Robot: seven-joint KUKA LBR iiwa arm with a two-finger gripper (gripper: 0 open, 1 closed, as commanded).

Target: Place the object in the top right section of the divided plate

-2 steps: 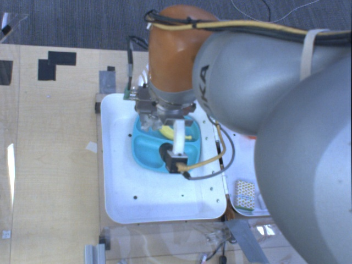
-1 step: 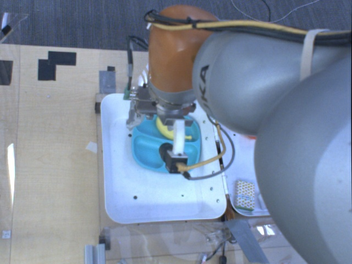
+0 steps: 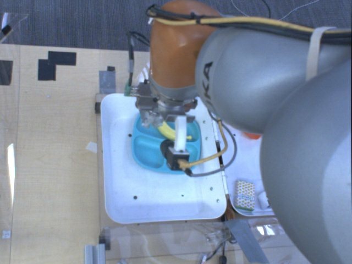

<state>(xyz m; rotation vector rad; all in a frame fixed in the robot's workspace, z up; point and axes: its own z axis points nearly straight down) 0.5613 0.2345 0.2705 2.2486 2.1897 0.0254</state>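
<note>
A blue divided plate [image 3: 146, 147] lies in the upper middle of the left white bin [image 3: 126, 202]. A yellow banana-shaped object [image 3: 168, 131] rests on the plate's far right part, half hidden by the robot. My gripper [image 3: 164, 119] hangs directly over that object and the plate's upper edge. Whether it touches the object cannot be made out. The large grey arm and orange wrist band cover the plate's far rim.
In the right bin [image 3: 234, 205] lies a small pad with a yellow-green check pattern [image 3: 245, 194], a pale item [image 3: 264, 199] beside it, and an orange thing [image 3: 250, 135] peeks from under the arm. The arm covers most of the right bin.
</note>
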